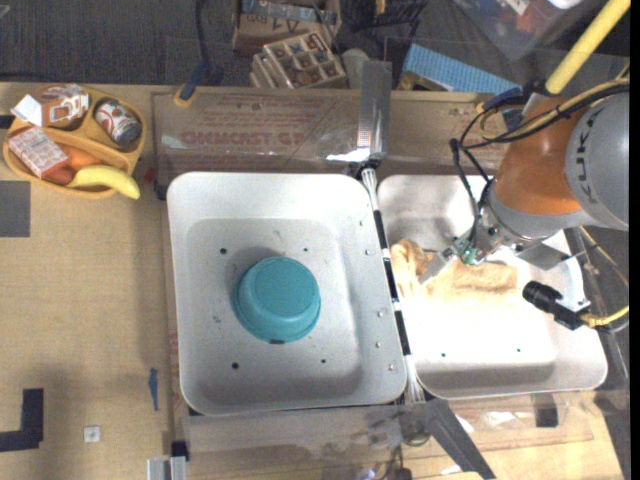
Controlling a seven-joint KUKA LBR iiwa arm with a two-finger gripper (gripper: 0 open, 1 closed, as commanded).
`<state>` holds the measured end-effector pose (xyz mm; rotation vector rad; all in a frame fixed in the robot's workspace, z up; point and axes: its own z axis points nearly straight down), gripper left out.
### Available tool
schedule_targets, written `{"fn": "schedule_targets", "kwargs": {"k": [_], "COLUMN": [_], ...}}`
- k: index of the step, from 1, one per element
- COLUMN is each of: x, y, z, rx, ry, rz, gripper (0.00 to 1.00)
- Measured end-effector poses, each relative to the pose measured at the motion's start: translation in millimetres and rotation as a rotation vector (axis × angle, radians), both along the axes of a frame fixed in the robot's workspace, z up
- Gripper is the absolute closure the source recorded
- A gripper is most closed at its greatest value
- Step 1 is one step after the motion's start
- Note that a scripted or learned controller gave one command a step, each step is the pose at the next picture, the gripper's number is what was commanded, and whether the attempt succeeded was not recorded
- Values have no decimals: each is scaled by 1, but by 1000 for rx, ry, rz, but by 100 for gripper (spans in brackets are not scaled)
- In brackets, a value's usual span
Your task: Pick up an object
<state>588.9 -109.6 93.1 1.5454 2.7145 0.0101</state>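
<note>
Tan bread [483,278] lies lengthwise left-to-right in the right bin [500,363]; cannot tell the jaws' state.

Bowl [278,299] lies in the left bin [200,208]; bread pieces [470,274] in the right bin [500,363]; arm [545,183] above them.

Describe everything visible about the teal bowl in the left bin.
The teal bowl sits upside down, its flat round base facing up and its wider rim resting on the floor of the left bin. It looks like smooth matte plastic, plain and unmarked. It lies near the bin's middle, clear of the walls, with nothing else touching it.
</note>
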Motion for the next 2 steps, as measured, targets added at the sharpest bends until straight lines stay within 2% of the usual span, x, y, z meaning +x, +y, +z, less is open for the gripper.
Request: {"fn": "schedule_targets", "kwargs": {"k": [1, 2], "x": [1, 39], "y": [-1, 62], "z": [11, 116], "rx": [1, 6], "ry": [-5, 17], "rz": [-3, -445], "gripper": [100, 100]}}
